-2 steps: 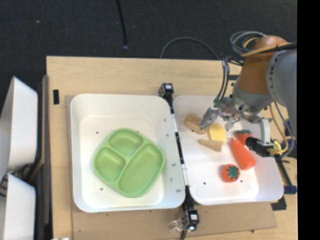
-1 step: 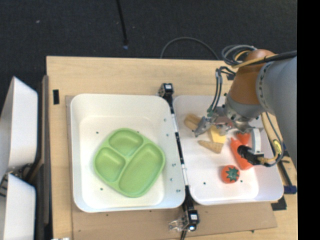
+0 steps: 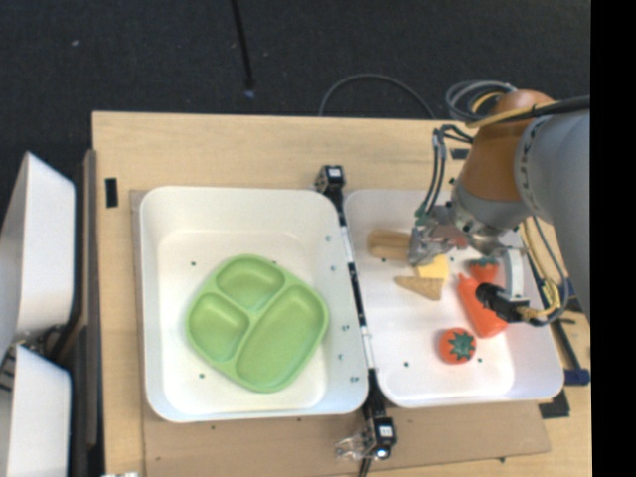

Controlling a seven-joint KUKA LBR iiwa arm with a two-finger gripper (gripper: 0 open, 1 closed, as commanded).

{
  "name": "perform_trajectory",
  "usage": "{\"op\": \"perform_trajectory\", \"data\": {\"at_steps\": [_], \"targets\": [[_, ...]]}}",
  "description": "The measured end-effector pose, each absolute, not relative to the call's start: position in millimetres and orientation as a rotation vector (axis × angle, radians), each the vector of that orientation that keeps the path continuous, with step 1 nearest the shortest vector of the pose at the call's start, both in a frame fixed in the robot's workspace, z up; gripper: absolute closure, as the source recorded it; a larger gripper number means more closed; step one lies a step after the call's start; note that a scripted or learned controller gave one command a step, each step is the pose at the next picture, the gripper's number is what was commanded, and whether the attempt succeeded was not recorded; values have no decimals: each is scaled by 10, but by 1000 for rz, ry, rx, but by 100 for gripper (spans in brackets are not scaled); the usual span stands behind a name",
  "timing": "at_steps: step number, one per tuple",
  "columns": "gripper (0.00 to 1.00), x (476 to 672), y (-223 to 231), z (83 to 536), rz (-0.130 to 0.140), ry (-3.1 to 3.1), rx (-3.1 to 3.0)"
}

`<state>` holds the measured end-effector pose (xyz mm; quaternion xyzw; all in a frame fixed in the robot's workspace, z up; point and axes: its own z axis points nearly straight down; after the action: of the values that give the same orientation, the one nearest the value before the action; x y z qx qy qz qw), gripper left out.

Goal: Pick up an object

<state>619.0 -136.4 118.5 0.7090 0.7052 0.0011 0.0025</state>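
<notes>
My gripper (image 3: 429, 243) is low in the right bin (image 3: 397, 366), reaching down from the grey arm with the orange band. Directly beneath its tip lies a yellow and tan cheese wedge (image 3: 427, 280), touching or nearly touching it. A tan bread stick (image 3: 388, 243) lies just left of the gripper. An orange carrot (image 3: 479, 309) lies to the right of the wedge, and a small red tomato (image 3: 457, 346) sits nearer the front of the bin. The gripper's body hides how it meets the wedge.
The left bin (image 3: 169, 386) holds a green divided plate (image 3: 258, 321). A ridge with black clamps (image 3: 331, 178) separates the two bins. Cables hang along the arm at the right bin's right side. A black cable loops on the bench behind the bins.
</notes>
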Motion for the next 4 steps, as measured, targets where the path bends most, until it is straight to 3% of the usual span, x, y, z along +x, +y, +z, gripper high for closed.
{"op": "perform_trajectory", "data": {"at_steps": [2,3,4], "targets": [[100,6173,-1408,2367,7,2221,2214],[100,6184,-1416,2656,5,2222,2215],[100,6334,-961,2665,3,2227,2213]]}}
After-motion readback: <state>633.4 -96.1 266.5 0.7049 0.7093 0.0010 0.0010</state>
